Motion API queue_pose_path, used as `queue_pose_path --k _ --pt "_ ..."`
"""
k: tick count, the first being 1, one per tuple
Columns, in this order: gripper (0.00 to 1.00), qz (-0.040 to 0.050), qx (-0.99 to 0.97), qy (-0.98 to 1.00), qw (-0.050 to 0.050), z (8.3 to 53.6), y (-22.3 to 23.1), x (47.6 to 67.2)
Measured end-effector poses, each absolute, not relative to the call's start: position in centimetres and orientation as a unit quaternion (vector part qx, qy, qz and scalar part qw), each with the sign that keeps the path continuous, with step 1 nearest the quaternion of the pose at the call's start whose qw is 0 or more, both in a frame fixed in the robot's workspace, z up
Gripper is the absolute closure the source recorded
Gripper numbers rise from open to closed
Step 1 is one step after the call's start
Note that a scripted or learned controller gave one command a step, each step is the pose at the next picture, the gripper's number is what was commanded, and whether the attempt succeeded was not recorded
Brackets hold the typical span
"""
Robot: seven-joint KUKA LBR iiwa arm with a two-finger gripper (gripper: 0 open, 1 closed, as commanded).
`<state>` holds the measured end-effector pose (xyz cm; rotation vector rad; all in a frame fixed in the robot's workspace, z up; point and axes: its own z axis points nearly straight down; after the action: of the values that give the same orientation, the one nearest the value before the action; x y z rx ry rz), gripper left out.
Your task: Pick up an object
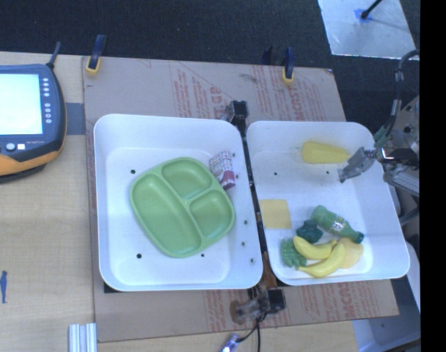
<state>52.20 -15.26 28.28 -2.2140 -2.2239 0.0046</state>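
The gripper (353,169) hangs over the right bin (282,134), just right of the yellow piece (323,152) — likely lining up a grasp; nothing visibly held, opening unclear.

Arm (403,141) cut off at right edge of frame; wrist and body mostly out of shot. Claw (349,171) blurred, finger state unreadable. Handheld controller (21,119) cropped by left edge. Toy pile (326,244) in right bin's near corner overlapping, lower pieces partly covered by banana (327,261). Label on small can (224,169) beside green plate (183,205) too small to read.
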Motion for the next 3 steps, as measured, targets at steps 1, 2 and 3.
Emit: queue_pose_path --k 1,2,3 --pt "0.00 0.0029 -0.705 -0.709 0.002 13.3 -18.2 60.7" --pt "0.00 0.0002 -0.705 -0.709 0.000 16.1 -19.1 64.5" --pt "0.00 0.0010 -0.706 -0.709 0.001 13.8 -18.5 65.6"
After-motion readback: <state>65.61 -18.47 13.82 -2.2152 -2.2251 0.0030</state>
